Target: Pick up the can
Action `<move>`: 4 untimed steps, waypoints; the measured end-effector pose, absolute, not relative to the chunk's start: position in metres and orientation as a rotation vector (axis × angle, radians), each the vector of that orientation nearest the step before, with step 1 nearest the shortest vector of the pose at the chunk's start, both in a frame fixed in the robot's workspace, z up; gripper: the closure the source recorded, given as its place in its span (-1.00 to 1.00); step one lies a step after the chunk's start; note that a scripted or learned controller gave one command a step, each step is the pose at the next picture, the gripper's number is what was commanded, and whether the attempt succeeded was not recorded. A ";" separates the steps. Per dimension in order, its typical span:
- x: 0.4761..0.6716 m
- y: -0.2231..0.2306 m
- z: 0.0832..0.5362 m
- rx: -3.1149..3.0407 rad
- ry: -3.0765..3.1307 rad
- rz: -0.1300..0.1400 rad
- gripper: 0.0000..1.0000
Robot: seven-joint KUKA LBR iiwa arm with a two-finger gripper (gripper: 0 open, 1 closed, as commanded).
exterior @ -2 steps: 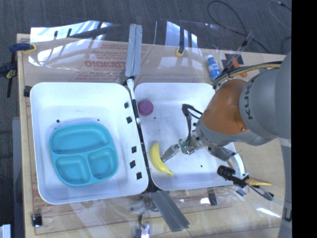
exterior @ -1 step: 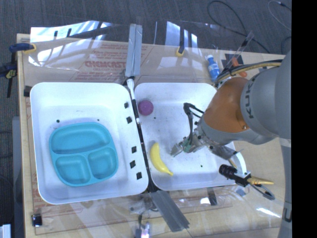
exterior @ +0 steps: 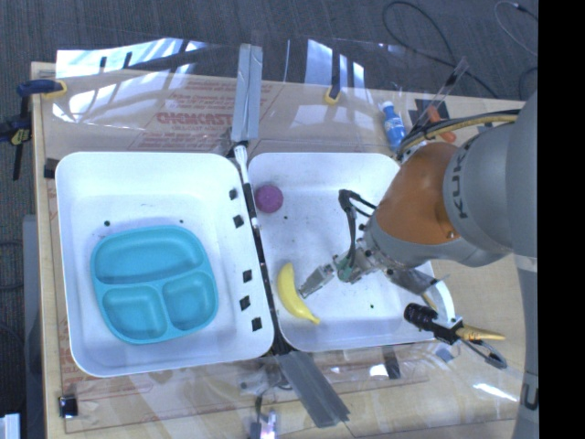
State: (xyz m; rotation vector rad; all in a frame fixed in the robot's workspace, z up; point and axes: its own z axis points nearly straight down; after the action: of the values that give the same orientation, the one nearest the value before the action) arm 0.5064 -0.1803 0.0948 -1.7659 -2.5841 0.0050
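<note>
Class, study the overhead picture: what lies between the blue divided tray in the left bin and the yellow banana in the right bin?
In the camera view, between the blue tray and the banana lie bare white bin floor and the bins' adjoining walls, marked with small black squares.

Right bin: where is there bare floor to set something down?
Bare: right bin's back strip right of the purple ball, and front strip beyond the banana. Crowded: the middle, where the gripper hangs by the banana.

The can (exterior: 268, 198) is small and purple, with a paler round face turned up toward the camera. It sits in the right-hand bin (exterior: 315, 174), in the far left corner just beside the wall dividing the two bins
</note>
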 end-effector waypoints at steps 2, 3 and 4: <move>0.487 -0.198 0.089 -1.859 -2.524 0.002 -1.00; 0.487 -0.195 0.091 -1.766 -2.588 0.003 -1.00; 0.500 -0.209 0.091 -1.751 -2.602 0.001 -1.00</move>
State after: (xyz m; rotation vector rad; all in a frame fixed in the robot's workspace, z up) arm 0.5004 -0.2095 0.0906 -1.7508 -2.6016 0.0014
